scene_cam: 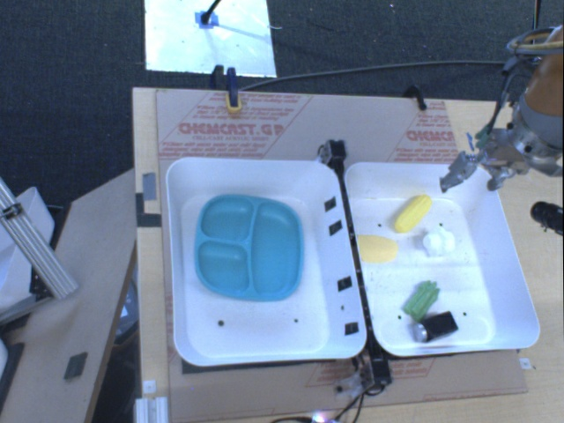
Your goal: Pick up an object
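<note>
A: Below the claw (477,174), what is listed?
B: Corn cob (412,212) nearest; white lump (438,241) under it; yellow slice (378,248), green piece (421,299), black can (436,326) farther down. Blue divided plate (249,246) far left.
A: Claw?
B: Spread, pinching nothing, over the right bin's (511,263) upper rim.

Right bin (507,236), five loose items, none held:
- Corn cob (412,212), yellow, lying at a slant near the bin's far side.
- Yellow oval piece (378,248), flat, near the left wall.
- White crumpled lump (438,241), just beside the corn cob.
- Green ridged piece (421,299), slanted, toward the near side.
- Black cylinder (435,326), on its side, touching the green ridged piece.
</note>
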